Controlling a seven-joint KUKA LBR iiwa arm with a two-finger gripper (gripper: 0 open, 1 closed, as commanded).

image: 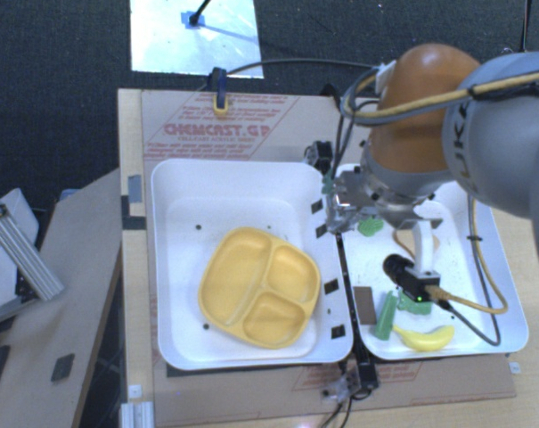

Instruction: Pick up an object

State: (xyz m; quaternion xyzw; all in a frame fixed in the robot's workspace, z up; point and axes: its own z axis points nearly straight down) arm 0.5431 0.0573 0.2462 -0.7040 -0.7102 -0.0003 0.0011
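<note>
Banana seen lying in right bin, near corner, just beside green stick. Long axis left-right, both tips curled toward far side. No object seen lifted; whole pick judged undone. Gripper seen above bins' shared wall, apart from banana; pincer state cannot be told.

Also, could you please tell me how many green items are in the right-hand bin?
2. One small green piece lies near the back of the bin, just under the arm. One long green item lies at the front, beside the banana. The arm may hide more.
</note>
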